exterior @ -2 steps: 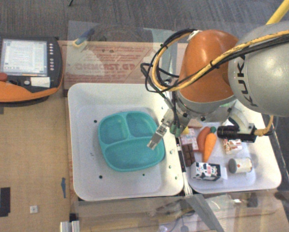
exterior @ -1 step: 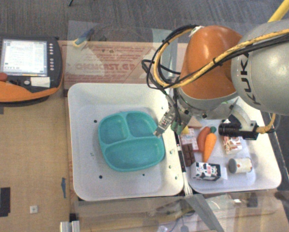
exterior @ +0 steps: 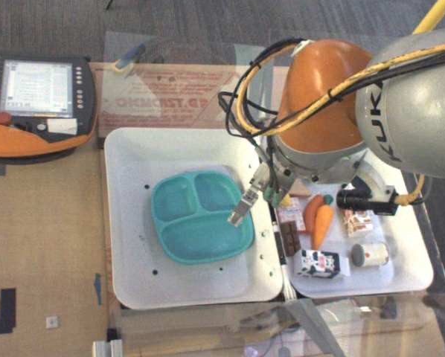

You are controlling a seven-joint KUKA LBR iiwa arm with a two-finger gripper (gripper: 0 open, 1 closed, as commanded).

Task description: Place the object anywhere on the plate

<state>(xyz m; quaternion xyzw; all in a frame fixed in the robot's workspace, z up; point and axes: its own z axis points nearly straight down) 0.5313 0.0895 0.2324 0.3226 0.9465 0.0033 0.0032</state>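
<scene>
A teal divided plate point(exterior: 196, 229) lies in the middle of the left white bin point(exterior: 126, 222). My gripper point(exterior: 242, 208) hangs low over the plate's right rim, above the big lower compartment and close to the wall between the bins. I see no object clearly in it. An orange carrot point(exterior: 321, 224) with a green top lies in the right bin point(exterior: 408, 266), just right of the gripper. The arm's orange band and grey wrist hide the back of that bin.
The right bin also holds a dark chocolate bar point(exterior: 288, 236), a black-and-white milk carton point(exterior: 318, 263), a small can point(exterior: 369, 255) and a red-and-white box point(exterior: 359, 222). A teach pendant point(exterior: 36, 103) lies on the bench at the far left.
</scene>
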